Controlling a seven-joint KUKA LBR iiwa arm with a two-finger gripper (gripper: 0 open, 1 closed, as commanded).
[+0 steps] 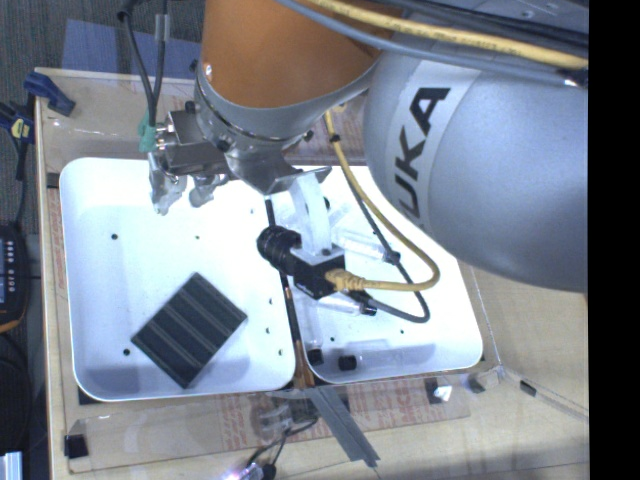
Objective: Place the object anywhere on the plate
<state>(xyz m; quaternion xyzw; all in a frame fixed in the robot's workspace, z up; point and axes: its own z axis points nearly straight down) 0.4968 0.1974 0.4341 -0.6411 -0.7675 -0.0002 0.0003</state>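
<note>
Gripper: over left bin, grip state indiscernible. Dark ribbed object: at six o'clock from gripper, well apart; long axis two-to-eight.

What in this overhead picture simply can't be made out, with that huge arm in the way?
- Right white bin: the grey arm with its orange band covers much of it in the camera view, so its contents there are hidden.
- Gripper over the left white bin: too small and blurred to judge its state.
- Dark ribbed rectangular slab: its material is unclear.
- A plate: none can be identified.
</note>
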